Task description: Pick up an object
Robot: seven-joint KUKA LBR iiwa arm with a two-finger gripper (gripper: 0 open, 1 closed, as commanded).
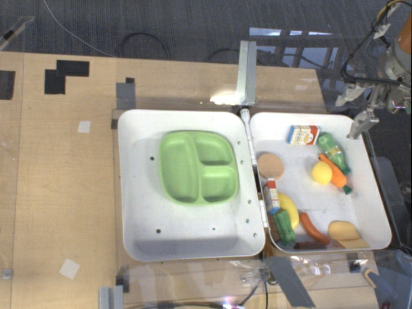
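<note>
Wooden bench (58, 172) bearing two white bins: the left bin (138, 237) holds a green divided tray (196, 166); the right bin (380, 230) holds toy foods, including a lemon (322, 172), carrot (335, 173), cookie (270, 165) and small carton (302, 134). The gripper (360, 122) hangs at the right bin's far right corner, holding nothing; its jaw opening cannot be judged.

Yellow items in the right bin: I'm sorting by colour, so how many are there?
2. A lemon lies mid-bin beside the carrot; a banana lies near the divider, by the green vegetable. Others may hide in the front pile.
</note>
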